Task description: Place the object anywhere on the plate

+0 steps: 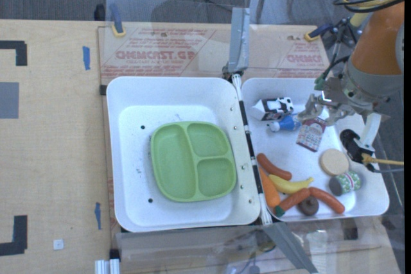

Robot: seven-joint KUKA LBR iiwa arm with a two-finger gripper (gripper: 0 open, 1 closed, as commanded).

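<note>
Red-and-white packet [311, 136] half hidden below jaws [319, 113]; grip unclear.

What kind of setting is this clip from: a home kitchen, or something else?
Most likely a robotics lab bench, not a kitchen. Two shallow white bins sit on a wooden benchtop: the left bin holds a green divided plate, the right bin toy food such as a banana. Blue tape marks dot the bench.

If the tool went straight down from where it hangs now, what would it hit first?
Most likely the small red-and-white packet in the right bin, which lies just below the tool. Depth is hard to judge from this slanted view, so it could land on bare bin floor beside it.
</note>
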